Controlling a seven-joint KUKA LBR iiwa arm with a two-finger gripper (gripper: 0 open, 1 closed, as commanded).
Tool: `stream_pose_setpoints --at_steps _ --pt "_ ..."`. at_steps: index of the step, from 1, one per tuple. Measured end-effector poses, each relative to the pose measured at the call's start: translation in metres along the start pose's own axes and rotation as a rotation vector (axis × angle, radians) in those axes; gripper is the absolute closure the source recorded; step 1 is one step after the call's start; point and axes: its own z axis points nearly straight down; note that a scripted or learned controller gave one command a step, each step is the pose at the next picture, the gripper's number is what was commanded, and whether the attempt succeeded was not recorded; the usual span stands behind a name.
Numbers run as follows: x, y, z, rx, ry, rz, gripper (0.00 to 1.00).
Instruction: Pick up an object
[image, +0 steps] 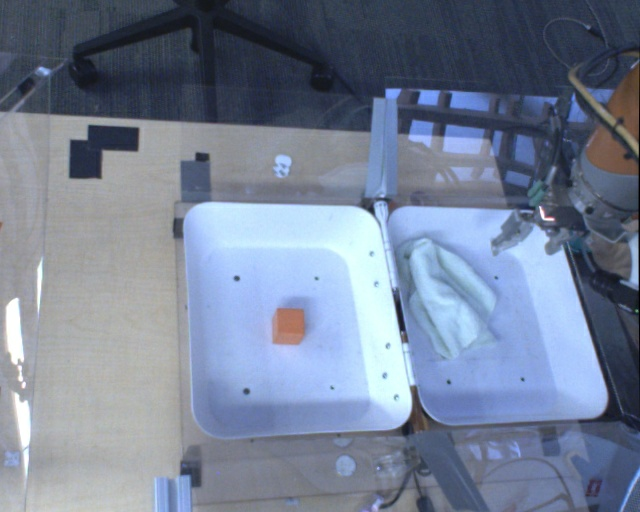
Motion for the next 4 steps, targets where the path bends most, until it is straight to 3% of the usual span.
stream_pose_setpoints --at_steps 1,2,3,4 --pt "-0.030 0.015 0.131 -0.006 -0.002 -0.213 0.00" --pt "-0.029 0.018 0.119 -0.013 -0.004 -0.215 1.00" --pt "-0.007 0.011 0.020 -0.005 -0.002 -0.450 1.00" --pt "-0.003 0.060 0.007 -0.004 -0.002 -0.419 1.00"
